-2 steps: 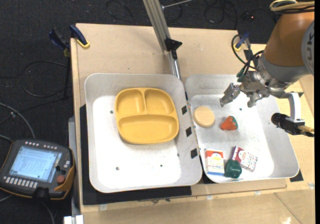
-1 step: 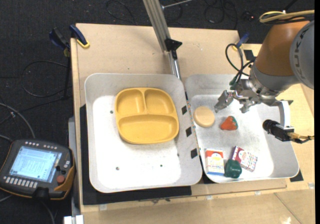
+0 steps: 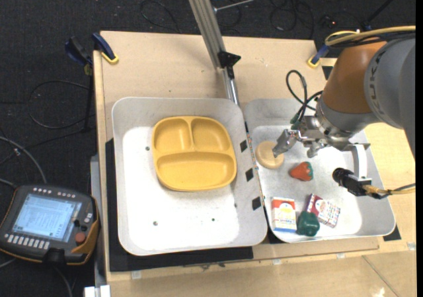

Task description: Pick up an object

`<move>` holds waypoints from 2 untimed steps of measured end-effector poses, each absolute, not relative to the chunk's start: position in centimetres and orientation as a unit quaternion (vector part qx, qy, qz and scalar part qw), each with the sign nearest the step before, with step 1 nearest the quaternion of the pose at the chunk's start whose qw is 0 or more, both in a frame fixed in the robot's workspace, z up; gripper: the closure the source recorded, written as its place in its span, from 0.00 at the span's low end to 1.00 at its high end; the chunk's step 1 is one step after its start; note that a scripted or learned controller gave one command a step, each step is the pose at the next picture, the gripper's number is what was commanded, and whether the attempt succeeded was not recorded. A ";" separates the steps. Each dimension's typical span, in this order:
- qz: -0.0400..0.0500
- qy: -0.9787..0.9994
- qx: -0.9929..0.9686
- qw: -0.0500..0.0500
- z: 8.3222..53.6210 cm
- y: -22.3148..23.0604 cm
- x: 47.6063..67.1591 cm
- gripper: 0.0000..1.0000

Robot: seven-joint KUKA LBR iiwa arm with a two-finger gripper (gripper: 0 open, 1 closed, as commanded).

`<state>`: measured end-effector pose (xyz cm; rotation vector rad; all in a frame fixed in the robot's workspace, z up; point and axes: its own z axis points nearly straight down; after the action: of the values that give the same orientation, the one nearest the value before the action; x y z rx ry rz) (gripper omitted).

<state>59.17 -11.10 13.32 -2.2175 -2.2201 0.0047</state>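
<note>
While one tray (image 3: pixel 194 154) sits left, five objects fill the right bin (image 3: pixel 380 213).

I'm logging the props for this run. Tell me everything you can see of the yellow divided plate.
The yellow divided plate is a rounded-square tray, apparently matte plastic, with three compartments: two small ones at the far side, one wide one nearer the camera. It lies flat and upright on the floor of the left bin, in its far half, slightly rotated. It holds nothing; only the bin floor touches it.

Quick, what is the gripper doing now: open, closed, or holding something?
Gripper: open, nothing between its fingers; it hangs over the right bin, next to the tan round disc.
</note>
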 end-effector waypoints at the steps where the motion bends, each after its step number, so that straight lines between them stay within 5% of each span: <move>1: 0.000 -0.707 -0.707 0.000 14.7 -11.1 59.3 1.00; 2: -0.002 -0.708 -0.706 -0.003 20.7 -10.9 60.3 1.00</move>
<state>60.26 -10.91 20.67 -2.2221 -2.2292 -0.0064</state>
